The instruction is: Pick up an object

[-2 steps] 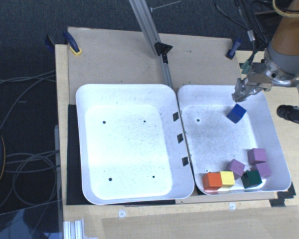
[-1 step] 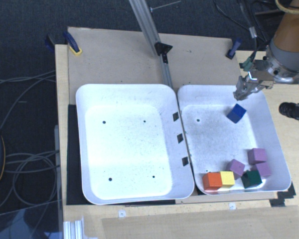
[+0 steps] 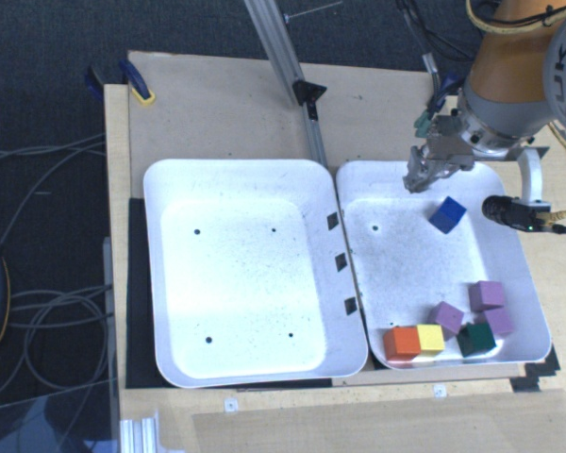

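Observation:
A blue cube (image 3: 447, 214) lies in the far part of the right bin (image 3: 406, 272). My gripper (image 3: 421, 180) hangs over that bin's far edge, just up and to the left of the blue cube, apart from it. Nothing shows between its fingers. In the bin's near right corner sit an orange block (image 3: 403, 342), a yellow block (image 3: 430, 339), a dark green block (image 3: 475, 340) and three purple blocks (image 3: 488, 295), clustered together.
The left bin (image 3: 236, 272) stands beside the right one, with black clips (image 3: 341, 261) along the shared rim. A metal pole (image 3: 281, 50) slants over the bench behind the bins. Cables lie on the dark floor at left.

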Controlling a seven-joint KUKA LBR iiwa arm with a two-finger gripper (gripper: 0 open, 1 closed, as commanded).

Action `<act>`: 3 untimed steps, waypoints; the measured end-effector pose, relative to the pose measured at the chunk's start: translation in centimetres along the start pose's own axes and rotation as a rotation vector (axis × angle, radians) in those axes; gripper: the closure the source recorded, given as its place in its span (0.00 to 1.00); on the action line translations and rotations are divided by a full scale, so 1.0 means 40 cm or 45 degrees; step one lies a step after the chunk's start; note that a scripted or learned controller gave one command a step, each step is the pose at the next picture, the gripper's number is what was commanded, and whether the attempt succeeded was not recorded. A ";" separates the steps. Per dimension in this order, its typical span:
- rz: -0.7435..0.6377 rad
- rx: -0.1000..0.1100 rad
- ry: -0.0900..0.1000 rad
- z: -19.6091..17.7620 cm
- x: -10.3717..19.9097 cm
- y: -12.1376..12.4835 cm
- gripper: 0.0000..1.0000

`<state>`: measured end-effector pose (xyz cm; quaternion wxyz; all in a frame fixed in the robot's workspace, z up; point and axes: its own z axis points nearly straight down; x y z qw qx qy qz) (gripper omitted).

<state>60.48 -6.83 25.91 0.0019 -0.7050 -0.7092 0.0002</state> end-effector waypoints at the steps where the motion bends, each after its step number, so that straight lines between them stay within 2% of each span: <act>1: 0.000 0.001 0.000 0.034 0.127 0.011 1.00; 3: 0.000 -0.006 -0.001 0.072 0.391 0.052 1.00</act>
